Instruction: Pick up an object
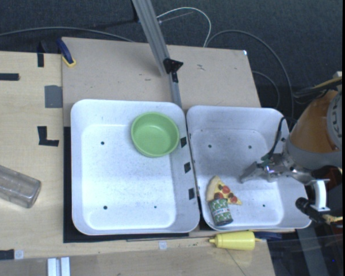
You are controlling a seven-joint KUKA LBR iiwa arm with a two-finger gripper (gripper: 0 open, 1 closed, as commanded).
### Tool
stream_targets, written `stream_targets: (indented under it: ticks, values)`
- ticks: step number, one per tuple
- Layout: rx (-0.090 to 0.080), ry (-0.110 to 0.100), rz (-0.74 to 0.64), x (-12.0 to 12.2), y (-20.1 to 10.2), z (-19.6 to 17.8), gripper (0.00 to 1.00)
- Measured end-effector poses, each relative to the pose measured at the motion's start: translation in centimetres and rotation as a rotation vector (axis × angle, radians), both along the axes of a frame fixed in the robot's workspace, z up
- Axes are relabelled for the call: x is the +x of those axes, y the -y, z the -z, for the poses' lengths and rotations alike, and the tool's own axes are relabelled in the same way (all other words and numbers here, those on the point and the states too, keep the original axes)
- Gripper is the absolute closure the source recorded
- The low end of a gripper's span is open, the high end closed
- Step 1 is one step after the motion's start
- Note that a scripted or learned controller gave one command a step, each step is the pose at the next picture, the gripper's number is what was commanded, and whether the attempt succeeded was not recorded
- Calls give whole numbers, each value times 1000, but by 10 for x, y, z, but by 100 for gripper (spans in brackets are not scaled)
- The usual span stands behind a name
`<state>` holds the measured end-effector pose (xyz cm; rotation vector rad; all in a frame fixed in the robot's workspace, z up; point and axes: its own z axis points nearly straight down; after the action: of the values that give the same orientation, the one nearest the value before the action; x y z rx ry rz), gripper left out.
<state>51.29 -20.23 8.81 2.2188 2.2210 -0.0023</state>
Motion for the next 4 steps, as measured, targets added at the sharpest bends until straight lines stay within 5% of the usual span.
stream_targets:
  ticks: [1, 4]
  values:
    - [3, 0, -2, 0, -1, -12, 100]
    - [0, 5, -2, 9, 0, -179, 100]
